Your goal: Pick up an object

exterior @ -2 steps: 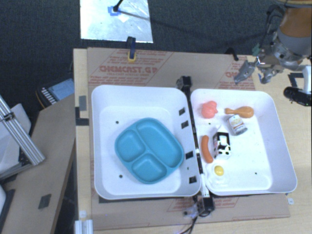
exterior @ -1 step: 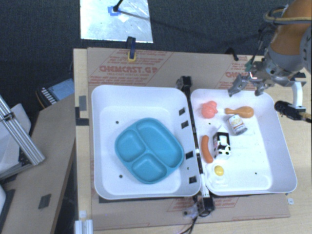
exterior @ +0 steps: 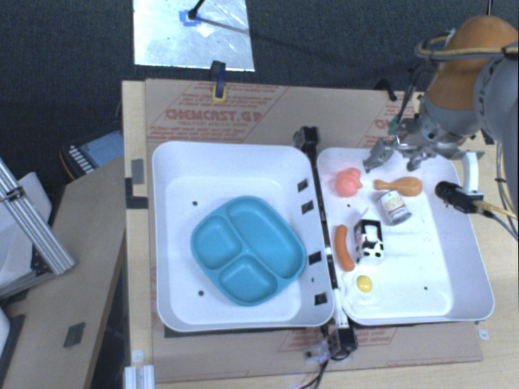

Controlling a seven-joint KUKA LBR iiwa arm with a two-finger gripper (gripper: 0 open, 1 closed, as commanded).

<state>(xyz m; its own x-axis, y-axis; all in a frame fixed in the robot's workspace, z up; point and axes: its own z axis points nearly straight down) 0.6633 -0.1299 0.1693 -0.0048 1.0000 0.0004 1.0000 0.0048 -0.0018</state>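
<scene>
The objects to pick from lie in the right bin (exterior: 454, 298), all gathered in its left half. A pink ball-like toy (exterior: 349, 182) sits nearest the divider at the back, with a tan drumstick-shaped piece (exterior: 400, 186) just to its right. Just in front of the drumstick rests a small can (exterior: 395, 207), tipped on its side. Further forward lie an orange sausage (exterior: 345, 247) and, just beside it, a black-and-white cow figure (exterior: 371, 241); a fried-egg piece (exterior: 364, 284) sits nearest the front edge.

The tool (exterior: 396, 154) hangs over the back rim of this bin, above and behind the drumstick, apart from every object. Its two grey fingers (exterior: 375, 159) appear spread with nothing between them, though the slanted view makes the gap hard to judge. The arm (exterior: 466, 79) reaches in from the right, its orange band above the wrist, which bends down and leftward toward the bin (cables loop over the band).

The left bin (exterior: 174, 177) holds a blue divided plate (exterior: 247, 250) lying flat near its middle. Both bins rest on cardboard (exterior: 243, 108) covering the surface.
</scene>
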